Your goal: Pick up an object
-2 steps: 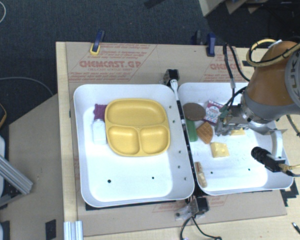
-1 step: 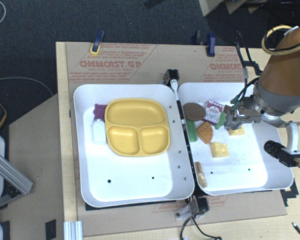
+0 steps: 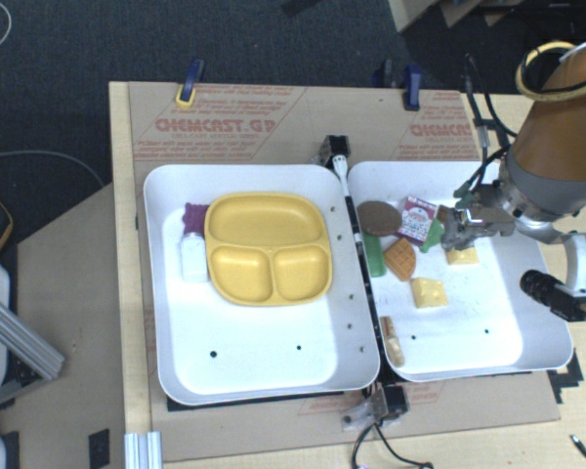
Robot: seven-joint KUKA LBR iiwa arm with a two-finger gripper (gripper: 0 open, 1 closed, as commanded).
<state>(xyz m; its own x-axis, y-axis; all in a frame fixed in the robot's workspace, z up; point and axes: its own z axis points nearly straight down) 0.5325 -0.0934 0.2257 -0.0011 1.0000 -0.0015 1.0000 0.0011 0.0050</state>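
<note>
My gripper (image 3: 459, 231) hangs low over the upper middle of the right bin (image 3: 527, 345). Just under it and slightly to its right lies a small yellow block (image 3: 463, 255), partly hidden by the gripper. A pink packet (image 3: 418, 218) with a green piece beside it sits just to its left. Further left are a brown round cookie (image 3: 378, 217), a green stick (image 3: 373, 255) and an orange waffle-like piece (image 3: 400, 259). A yellow cheese wedge (image 3: 429, 292) lies below these.
A small brown bar (image 3: 393, 341) lies by the right bin's left wall. The left bin (image 3: 254, 360) holds a yellow divided plate (image 3: 269, 246), with a purple thing (image 3: 194, 217) and a white thing (image 3: 192, 257) at its left. The arm's bulk (image 3: 557, 145) covers the right bin's far right corner.
</note>
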